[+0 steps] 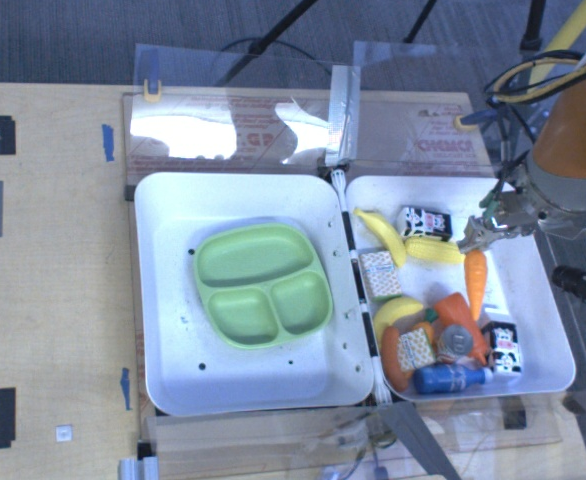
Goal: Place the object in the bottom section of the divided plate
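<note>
One fixed overhead camera (slanted) above both white bins (pixel 163 298).

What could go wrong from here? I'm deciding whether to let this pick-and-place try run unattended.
1. The hand sits at the top of the carrot, which lies close to the banana; a grasp may nudge or catch the neighbour.
2. The right bin is crowded, with the blue bottle and small cartons packed together, so a lift could drag items along.
3. The green divided plate has two small lower sections; a drop might land in the wrong one.
</note>
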Controlling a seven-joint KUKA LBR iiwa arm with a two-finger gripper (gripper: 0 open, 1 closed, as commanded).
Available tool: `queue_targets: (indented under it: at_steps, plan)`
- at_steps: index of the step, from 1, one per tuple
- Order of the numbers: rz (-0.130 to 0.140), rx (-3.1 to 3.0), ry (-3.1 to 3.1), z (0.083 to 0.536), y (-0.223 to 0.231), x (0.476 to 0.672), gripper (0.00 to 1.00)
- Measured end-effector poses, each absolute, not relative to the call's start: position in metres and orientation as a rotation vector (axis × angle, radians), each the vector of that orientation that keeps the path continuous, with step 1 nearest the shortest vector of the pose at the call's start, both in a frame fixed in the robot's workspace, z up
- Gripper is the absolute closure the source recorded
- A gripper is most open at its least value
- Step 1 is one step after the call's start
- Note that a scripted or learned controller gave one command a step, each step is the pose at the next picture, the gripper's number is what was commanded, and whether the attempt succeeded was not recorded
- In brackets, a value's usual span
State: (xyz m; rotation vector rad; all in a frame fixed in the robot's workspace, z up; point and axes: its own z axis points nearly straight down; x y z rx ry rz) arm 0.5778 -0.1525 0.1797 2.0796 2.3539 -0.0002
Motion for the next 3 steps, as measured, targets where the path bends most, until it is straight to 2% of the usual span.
queue_targets:
  at_steps: [1,2,3]
  plan:
    - [0.0,1.934,2.473,0.279,-0.147,0.588,1.0]
    - [-0.001,1.883,2.517,0.206,-0.076,0.518,1.0]
    - [0.0,1.551,2.733,0.184,-0.02,0.544,1.0]
